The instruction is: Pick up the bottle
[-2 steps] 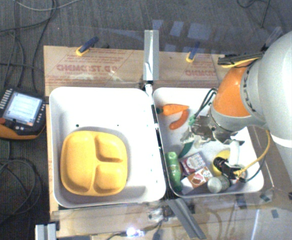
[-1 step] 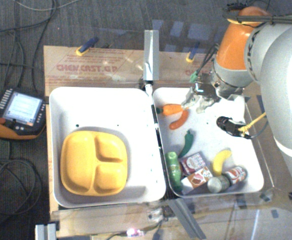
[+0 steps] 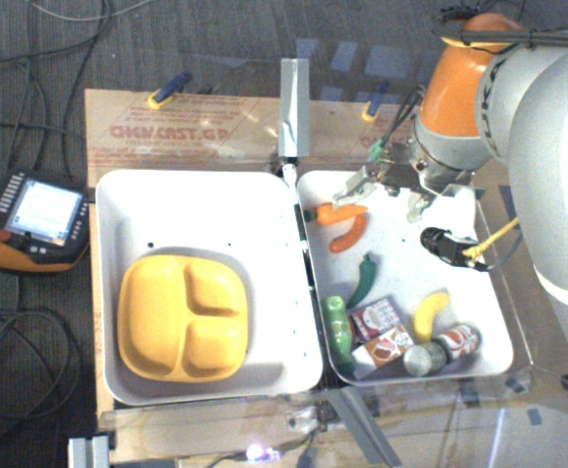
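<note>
Hugging right bin's (image 3: 498,291) front-left wall, bottle (image 3: 339,327); tool (image 3: 386,188) well apart.

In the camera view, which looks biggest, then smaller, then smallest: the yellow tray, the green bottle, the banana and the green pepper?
1. Yellow tray, by far the biggest.
2. Green bottle.
3. Green pepper and banana look about alike, so I won't rank them. The bottle only looks slightly bigger than these two.

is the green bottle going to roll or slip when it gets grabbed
The green bottle lies on its side against the right bin's left wall, so it may roll only a little. Its rounded, glossy-looking body could slip in a loose pinch. It looks like plastic, so probably light. The end effector is at the bin's far end, above the carrot.
</note>
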